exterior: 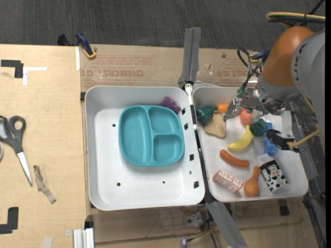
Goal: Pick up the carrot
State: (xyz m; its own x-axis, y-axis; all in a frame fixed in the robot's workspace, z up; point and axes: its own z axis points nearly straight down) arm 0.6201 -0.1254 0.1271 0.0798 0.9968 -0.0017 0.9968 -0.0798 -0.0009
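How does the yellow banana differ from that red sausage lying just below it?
The curved yellow banana bends like a crescent; the red sausage is nearly straight. The banana tilts up toward the right, the sausage slopes down to the right. The banana tapers to points, the sausage has rounded ends. Both lie in the right white bin.

I see even, bright overhead light; the two shallow white plastic bins [98,154] glare slightly and cast soft shadows on the tan wooden surface [41,138]. Focus is mildly soft, grainier toward the dark floor.
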